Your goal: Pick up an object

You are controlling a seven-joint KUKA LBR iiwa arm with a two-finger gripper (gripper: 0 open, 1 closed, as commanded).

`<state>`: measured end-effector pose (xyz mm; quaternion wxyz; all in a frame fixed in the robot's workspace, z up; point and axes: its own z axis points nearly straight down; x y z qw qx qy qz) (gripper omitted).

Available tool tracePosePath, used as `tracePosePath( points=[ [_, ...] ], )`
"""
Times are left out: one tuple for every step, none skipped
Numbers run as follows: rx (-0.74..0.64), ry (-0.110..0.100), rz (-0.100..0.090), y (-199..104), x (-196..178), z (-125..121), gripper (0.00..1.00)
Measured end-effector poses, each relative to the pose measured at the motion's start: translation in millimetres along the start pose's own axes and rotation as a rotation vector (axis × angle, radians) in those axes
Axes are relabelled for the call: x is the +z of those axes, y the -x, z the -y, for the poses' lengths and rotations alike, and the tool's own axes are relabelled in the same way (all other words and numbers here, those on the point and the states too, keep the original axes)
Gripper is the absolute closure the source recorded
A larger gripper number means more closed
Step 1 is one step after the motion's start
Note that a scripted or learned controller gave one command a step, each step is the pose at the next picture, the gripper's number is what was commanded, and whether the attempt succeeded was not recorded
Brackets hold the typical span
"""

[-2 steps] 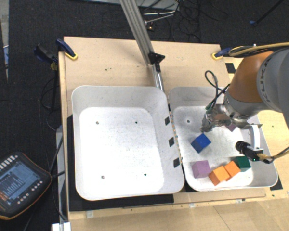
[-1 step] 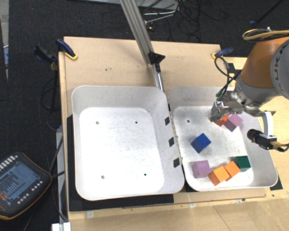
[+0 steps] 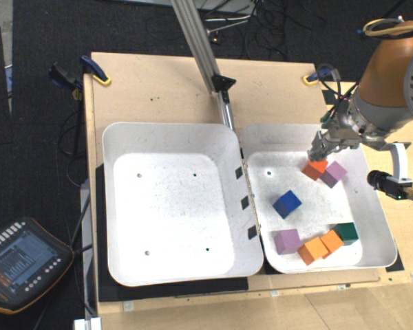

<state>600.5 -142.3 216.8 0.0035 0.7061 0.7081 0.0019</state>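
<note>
The right bin [image 3: 372, 205] holds several small blocks. A red-orange block [image 3: 314, 170] lies near its far side, touching a light purple block [image 3: 334, 174] to its right. My gripper [image 3: 322, 154] hangs directly over the red-orange block's far edge, reaching down from the grey and orange arm at the right. A blue block [image 3: 286, 203] sits mid-bin. Along the near wall lie a purple block [image 3: 286, 240], an orange block [image 3: 314, 247] and a green block [image 3: 345, 234].
The left bin [image 3: 124, 143] adjoins the right one. A slanted metal pole [image 3: 196, 33] ends at the bins' far junction. Clamps [image 3: 93, 71] grip the bench's far corners. A teach pendant [image 3: 20, 260] lies at lower left.
</note>
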Motion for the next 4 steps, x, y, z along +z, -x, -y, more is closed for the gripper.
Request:
tracePosePath(
  points=[
    [-0.005,-0.009,-0.004,-55,8,7,1.00],
    [-0.006,-0.010,-0.005,-115,7,22,1.00],
    [-0.007,-0.005,-0.005,-170,-8,24,1.00],
    [-0.007,-0.008,-0.005,-230,-4,28,1.00]
  ],
)
